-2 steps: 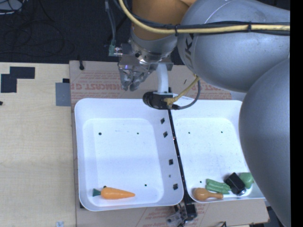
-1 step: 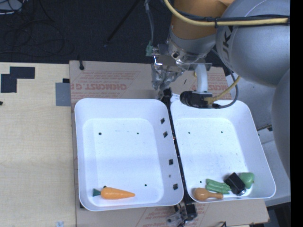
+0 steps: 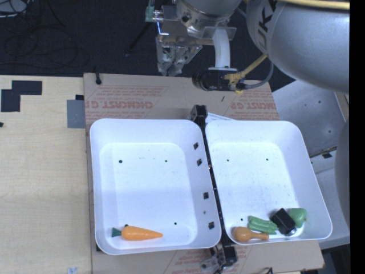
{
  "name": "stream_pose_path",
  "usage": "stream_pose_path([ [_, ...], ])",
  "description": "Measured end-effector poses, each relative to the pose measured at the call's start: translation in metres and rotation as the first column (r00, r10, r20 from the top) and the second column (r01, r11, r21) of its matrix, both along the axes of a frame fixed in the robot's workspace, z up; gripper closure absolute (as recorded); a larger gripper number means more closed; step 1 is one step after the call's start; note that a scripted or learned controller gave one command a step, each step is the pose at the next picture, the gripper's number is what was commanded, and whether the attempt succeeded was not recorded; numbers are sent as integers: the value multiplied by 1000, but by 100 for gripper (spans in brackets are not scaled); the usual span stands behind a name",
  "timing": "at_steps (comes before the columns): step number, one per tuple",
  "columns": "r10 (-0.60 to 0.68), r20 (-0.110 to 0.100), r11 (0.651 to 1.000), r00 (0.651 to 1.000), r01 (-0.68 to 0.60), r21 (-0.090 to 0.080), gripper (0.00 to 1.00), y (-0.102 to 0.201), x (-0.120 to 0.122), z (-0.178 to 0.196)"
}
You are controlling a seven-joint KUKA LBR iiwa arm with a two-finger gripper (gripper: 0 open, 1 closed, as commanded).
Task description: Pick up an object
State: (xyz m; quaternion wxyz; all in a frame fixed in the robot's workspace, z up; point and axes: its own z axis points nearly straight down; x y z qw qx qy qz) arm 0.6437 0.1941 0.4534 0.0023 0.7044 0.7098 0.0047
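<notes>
Tabletop (image 3: 40, 170): pale wood surface, lying at the left, carrying dark flat patches near its far edge.

Cardboard sheet (image 3: 137, 99): brown, printed with red lettering, lying under both bins.

Left bin (image 3: 102, 153): shallow, white, sitting left of the black clips (image 3: 201, 153) that are joining the two bins along their shared edge.

Toy carrot (image 3: 141, 233): orange with a dark green top, lying flat in the left bin's near left corner, close to the front wall. Its long axis is running almost parallel to that front wall; the green top is pointing left and the tapered tip is pointing right, dipping very slightly toward the front.

End effector (image 3: 175, 59): metallic, hanging high above the far edge of the cardboard, beyond the back rim of the left bin and well apart from every object. Nothing is showing between its fingers; whether they are spread or closed cannot be told.

Right bin (image 3: 311, 170): shallow, white. In its near right corner a small cluster is lying together: an orange pear-shaped piece (image 3: 248, 235) at the front, a green pod (image 3: 262, 225) just behind it, a black block (image 3: 283, 221) touching the pod, and a green rounded piece (image 3: 297, 214) beside the block.

Arm (image 3: 308, 33): grey, bulky, reaching in from the upper right.
</notes>
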Motion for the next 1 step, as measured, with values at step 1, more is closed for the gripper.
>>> stream_pose_path([
  [1,-1,-4,1000,1000,1,0,100,52,-1,90],
])
